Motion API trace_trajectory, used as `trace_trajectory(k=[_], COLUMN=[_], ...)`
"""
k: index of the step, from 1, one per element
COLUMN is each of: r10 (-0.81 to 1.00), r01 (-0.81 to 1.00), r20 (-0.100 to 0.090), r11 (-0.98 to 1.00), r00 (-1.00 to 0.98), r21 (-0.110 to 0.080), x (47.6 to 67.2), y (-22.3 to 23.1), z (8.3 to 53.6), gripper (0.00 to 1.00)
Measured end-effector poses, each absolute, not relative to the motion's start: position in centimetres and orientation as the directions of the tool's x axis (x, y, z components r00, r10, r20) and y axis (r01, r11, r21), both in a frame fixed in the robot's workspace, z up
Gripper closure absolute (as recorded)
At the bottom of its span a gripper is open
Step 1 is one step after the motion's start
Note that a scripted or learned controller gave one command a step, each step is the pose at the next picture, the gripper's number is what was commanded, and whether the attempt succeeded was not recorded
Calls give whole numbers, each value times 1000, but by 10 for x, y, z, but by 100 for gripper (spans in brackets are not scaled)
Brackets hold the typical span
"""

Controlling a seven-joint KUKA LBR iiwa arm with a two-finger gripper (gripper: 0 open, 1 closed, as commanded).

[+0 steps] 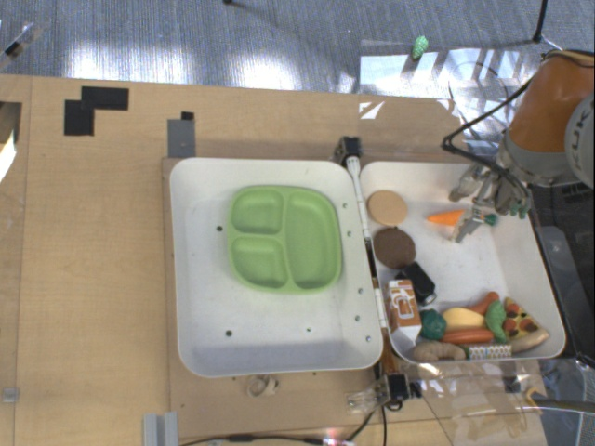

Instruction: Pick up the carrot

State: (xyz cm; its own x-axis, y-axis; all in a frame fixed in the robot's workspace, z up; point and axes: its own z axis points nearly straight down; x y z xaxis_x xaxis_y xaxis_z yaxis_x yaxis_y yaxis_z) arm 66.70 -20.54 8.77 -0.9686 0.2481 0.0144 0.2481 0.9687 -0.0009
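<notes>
One carrot (pixel 445 218) lies in the right bin (pixel 521 268), just left of the gripper (pixel 471 223); finger spread cannot be told.

Two white bins (pixel 186 277), one green plate (pixel 284 238), one carrot (pixel 445 218).

No text, brand, number or sign can be read here. The small red and white carton (pixel 403 305) at the near left of the right bin carries printing, but it is too small to make out.
</notes>
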Motion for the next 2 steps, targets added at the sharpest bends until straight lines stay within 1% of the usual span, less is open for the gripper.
trace_trajectory(k=[1,2], r10=[708,703], r01=[708,703], r20=[6,-13], r11=[707,712], r00=[-707,-711], r21=[3,12], x=[660,665], y=[-200,-200], z=[85,101], gripper=[0,100])
